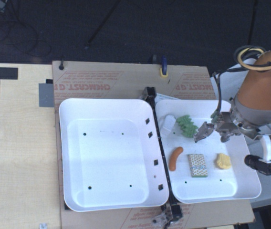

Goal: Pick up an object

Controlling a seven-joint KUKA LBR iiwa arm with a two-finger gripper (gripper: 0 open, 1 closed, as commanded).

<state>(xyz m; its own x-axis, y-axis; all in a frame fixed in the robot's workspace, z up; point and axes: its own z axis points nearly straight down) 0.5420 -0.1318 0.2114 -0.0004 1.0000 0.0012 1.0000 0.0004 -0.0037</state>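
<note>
Hovering my gripper (215,133) in the right bin (250,192), fingers apart and holding nothing.
Green leafy toy (187,126) near the bin's far edge looks light, soft; I'd pinch its middle.

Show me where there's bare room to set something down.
The left bin offers a wide bare floor. The right bin is crowded: green item, sausage, patterned box, yellow piece, gripper. Its front strip is bare.
</note>
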